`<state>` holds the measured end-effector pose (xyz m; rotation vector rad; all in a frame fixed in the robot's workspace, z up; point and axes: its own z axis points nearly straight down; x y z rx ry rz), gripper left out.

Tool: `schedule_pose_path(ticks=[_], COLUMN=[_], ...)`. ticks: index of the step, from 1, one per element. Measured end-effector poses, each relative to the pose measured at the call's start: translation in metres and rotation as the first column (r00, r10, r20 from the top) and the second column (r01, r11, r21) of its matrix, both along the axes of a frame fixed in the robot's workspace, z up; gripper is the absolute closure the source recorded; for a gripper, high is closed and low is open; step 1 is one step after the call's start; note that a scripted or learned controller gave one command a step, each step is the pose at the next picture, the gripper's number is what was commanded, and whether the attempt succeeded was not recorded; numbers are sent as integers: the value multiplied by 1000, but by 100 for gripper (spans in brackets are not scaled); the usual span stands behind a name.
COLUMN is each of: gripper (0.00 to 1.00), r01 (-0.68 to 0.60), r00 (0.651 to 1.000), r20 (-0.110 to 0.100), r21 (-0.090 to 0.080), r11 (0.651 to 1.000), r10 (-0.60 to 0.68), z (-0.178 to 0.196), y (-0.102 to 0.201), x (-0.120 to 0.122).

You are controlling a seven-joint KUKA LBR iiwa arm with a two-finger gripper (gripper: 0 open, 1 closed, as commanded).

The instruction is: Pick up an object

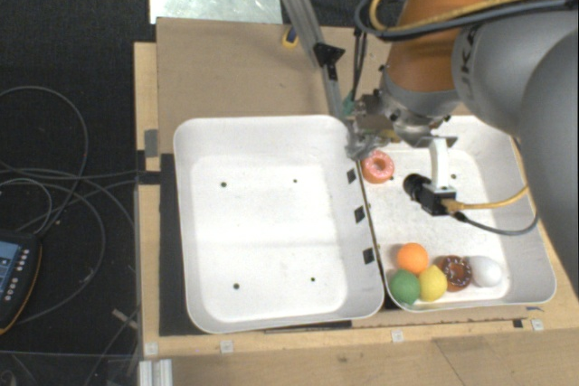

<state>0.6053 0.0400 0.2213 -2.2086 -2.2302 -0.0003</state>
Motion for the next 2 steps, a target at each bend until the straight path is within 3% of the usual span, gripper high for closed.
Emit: schedule_pose_path(ticks=[1, 2], gripper=[100, 0], r01=[0, 7], r00=[1000, 1000], r20=[0, 2], r21=[0, -1], r11=[1000, 1000], r10=[0, -7], z=[-3, -3], y=[47, 44], x=[-15, -15])
